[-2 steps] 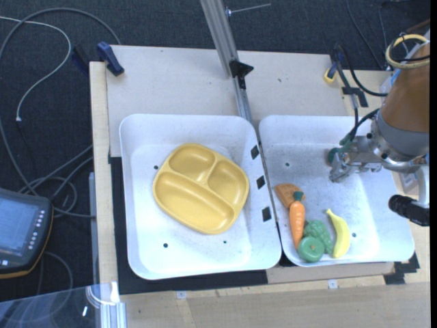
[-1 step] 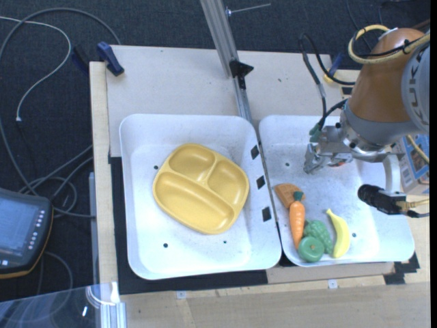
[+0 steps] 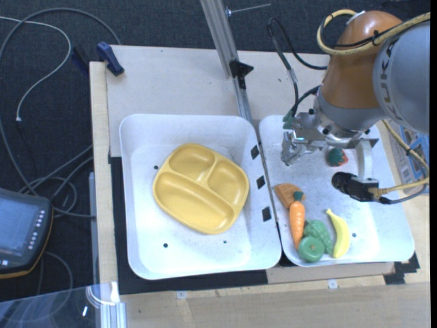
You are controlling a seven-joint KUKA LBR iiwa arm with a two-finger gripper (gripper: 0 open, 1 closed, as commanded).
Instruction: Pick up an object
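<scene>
The right bin (image 3: 386, 232) holds several toy foods. An orange carrot (image 3: 297, 221) lies beside a brown-orange wedge (image 3: 285, 194), with a green vegetable (image 3: 314, 240) and a yellow banana (image 3: 339, 233) near the front. A small red and green fruit (image 3: 335, 157) lies at the back. My gripper (image 3: 293, 150) hangs over the bin's back left part, left of the red fruit and above the wedge. I see nothing in its grasp.
A yellow divided plate (image 3: 200, 187) lies in the left bin (image 3: 136, 183). A black piece with a cable (image 3: 349, 184) hangs off the arm over the right bin's middle. A metal post (image 3: 222, 26) rises behind the bins. Cables lie at the left.
</scene>
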